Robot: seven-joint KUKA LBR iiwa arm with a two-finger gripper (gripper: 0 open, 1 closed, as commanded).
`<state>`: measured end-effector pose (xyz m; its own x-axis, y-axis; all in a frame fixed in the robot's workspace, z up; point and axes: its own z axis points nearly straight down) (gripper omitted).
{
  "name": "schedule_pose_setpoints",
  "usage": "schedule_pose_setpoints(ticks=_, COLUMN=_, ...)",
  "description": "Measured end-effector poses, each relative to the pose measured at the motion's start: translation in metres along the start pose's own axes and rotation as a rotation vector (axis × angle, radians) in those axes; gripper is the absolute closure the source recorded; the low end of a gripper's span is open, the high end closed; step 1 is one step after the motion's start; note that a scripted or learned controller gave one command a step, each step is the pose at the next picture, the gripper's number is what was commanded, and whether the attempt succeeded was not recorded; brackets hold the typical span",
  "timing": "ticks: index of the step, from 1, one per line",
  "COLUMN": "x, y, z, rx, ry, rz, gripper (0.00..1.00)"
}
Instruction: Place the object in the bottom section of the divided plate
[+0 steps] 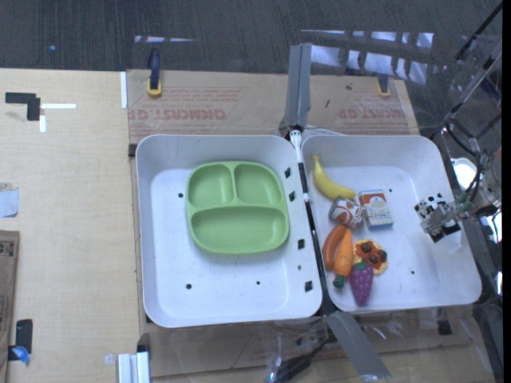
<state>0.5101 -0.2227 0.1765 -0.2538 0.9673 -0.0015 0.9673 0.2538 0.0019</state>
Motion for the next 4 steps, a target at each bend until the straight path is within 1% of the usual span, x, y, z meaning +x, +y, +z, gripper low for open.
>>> schedule_pose_setpoints(ticks=1, x=0.049, y=0.022, z=-0.022, rx=0.001, ry=0.000, rz=-0.222, gripper=1.00)
schedule_pose_setpoints(ticks=2, x=0.127, y=0.052, z=-0.042, rx=0.001, ry=0.000, rz=-0.258, gripper=1.00)
schedule_pose_setpoints(ticks=3, x=0.099, y=0.006, z=-0.043, rx=0.002, ry=0.001, rz=-0.418, gripper=1.00)
schedule_pose_setpoints(ticks=4, x=0.129, y=0.065, z=-0.014, rx=0.002, ry=0.002, rz=-0.470, gripper=1.00)
